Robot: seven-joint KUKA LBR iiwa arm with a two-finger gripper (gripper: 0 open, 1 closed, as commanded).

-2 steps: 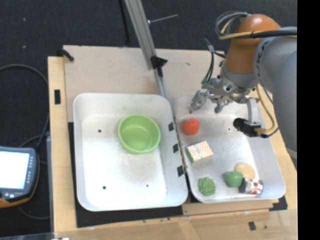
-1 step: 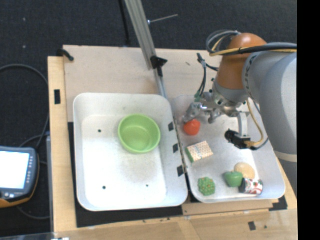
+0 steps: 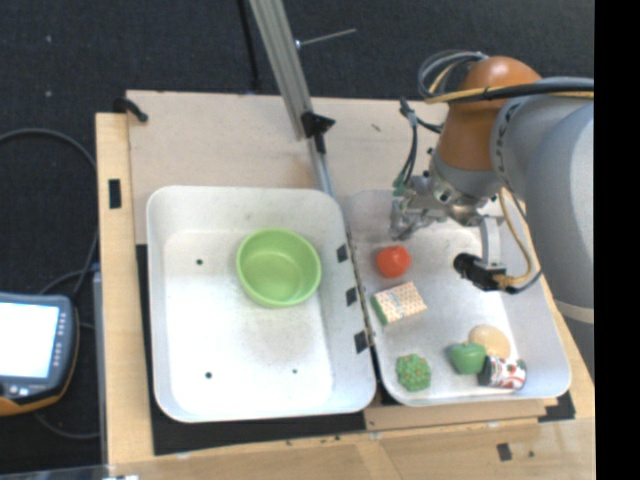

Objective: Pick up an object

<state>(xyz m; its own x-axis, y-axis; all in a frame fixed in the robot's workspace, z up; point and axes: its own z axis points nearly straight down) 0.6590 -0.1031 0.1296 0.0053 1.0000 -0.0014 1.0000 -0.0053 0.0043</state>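
My gripper [image 3: 402, 223] hangs over the far left part of the right bin [image 3: 535, 313], just above and behind a small red-orange ball [image 3: 393, 261]. Nothing shows between its fingers. Nearer the front lie a speckled cream block [image 3: 400, 303], a bumpy green piece [image 3: 413, 371], a smooth green object [image 3: 466, 357], a pale round object [image 3: 489, 339] and a red and white item [image 3: 503, 372].
The left bin [image 3: 180, 368] holds a lime green bowl [image 3: 279, 267]. A metal pole [image 3: 290, 68] slants up from the bench behind the bins. The grey arm with its orange band [image 3: 480, 118] fills the upper right. A screen device [image 3: 30, 348] sits at the left edge.
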